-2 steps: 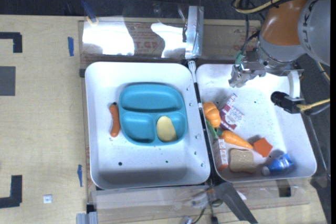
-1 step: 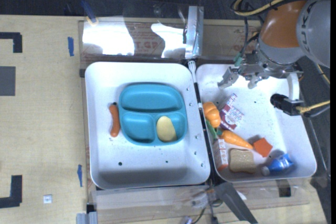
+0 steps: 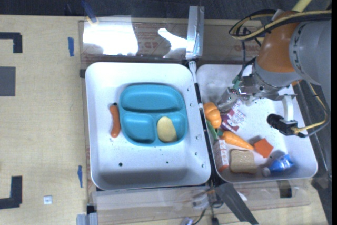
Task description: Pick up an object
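The arm comes in from the right side of the camera view, up near the top corner. Big grey body w/ the orange band sitting just above the wrist. It's bent downward and angled left, so the wrist points toward the lower left. The gripper hangs at the end of it, low down, metallic w/ some cables looping round the top of the arm. Fingers are too small and cluttered to read, tbh.

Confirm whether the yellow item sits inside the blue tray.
Yes, the yellow item lies in the blue tray's lower right compartment.
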Controlling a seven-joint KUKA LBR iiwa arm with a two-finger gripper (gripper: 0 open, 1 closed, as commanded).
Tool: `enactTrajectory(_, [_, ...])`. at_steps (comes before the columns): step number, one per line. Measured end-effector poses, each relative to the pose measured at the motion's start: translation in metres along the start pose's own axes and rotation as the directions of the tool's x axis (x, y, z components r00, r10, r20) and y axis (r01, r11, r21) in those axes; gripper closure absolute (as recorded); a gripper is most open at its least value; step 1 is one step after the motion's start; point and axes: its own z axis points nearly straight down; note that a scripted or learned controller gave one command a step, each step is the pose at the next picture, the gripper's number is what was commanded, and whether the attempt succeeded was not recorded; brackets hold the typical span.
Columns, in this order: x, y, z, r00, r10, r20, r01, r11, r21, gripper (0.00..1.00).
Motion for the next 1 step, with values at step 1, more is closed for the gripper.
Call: enactTrajectory(1, [-0.0094,-0.0363,0.0143,1.0,-0.023,0.002,0.023,1.0,-0.013,0.0])
